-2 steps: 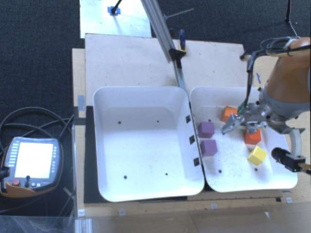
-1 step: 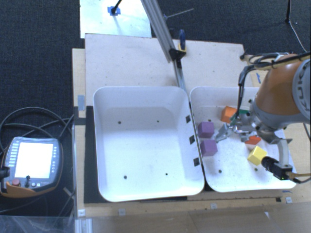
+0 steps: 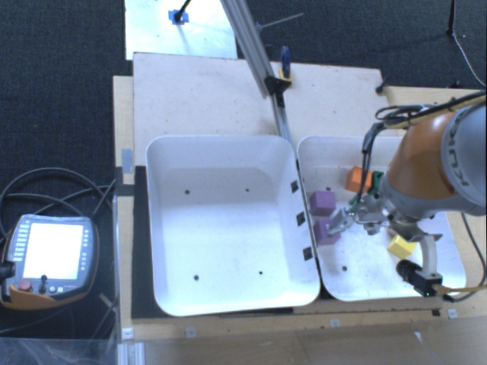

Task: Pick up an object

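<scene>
In the right bin (image 3: 338, 154) lie two purple blocks, one (image 3: 323, 201) near the bin's left wall and another (image 3: 326, 233) just below it. An orange block (image 3: 356, 179) with a green piece (image 3: 377, 181) beside it sits further back. A yellow block (image 3: 400, 245) peeks out under the wrist. My gripper (image 3: 342, 220) hangs low in the right bin, its tip right next to the lower purple block. The arm's orange band (image 3: 422, 162) hides part of the bin's right side.
The left bin (image 3: 221, 150) stands beside the right one, sharing a middle wall. A slanted metal pole (image 3: 251, 40) rises from the back of the bench. A teach pendant (image 3: 49, 261) with cables lies on the floor at left.
</scene>
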You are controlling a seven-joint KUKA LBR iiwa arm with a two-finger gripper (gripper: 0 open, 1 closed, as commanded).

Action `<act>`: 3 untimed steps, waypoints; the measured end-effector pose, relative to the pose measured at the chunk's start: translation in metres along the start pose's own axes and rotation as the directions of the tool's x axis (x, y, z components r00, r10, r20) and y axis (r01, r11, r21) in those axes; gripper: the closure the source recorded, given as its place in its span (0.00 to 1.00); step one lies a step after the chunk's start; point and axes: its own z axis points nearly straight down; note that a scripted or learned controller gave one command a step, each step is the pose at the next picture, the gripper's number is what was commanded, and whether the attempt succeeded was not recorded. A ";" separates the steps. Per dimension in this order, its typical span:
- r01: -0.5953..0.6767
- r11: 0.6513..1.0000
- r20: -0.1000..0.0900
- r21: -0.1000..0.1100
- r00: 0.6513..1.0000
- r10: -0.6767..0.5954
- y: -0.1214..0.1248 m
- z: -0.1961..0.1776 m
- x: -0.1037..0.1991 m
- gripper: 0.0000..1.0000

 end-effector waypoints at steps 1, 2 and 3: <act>0.003 1.000 0.001 -0.007 1.000 -0.002 0.002 -0.013 0.000 1.00; 0.004 1.000 0.002 -0.011 1.000 -0.004 -0.003 -0.069 0.006 1.00; 0.004 1.000 0.002 -0.011 1.000 -0.004 -0.001 -0.108 0.006 1.00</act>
